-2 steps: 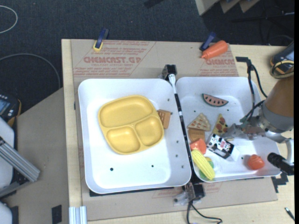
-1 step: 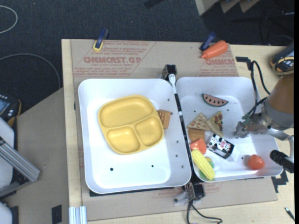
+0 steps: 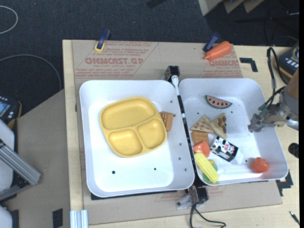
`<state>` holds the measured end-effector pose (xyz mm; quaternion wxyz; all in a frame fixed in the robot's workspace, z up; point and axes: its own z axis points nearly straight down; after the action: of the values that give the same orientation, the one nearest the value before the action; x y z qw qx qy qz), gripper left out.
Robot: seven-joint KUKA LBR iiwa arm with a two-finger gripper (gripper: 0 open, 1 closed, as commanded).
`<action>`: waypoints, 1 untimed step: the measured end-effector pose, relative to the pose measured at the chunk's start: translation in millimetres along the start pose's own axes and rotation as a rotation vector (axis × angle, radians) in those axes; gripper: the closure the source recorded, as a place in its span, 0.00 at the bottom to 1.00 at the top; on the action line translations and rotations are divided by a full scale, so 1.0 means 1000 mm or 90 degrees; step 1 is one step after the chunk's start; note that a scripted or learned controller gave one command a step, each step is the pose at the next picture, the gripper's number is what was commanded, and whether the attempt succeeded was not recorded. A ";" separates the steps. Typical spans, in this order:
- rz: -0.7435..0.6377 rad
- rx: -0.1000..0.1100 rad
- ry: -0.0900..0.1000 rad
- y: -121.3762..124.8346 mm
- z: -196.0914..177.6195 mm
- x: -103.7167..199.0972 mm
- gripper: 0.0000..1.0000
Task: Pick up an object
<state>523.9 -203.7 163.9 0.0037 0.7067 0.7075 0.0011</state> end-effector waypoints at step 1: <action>0.000 -0.001 0.000 -0.004 -0.062 -0.001 1.00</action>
<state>519.2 -204.5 226.3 0.0040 0.7066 0.7076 0.0015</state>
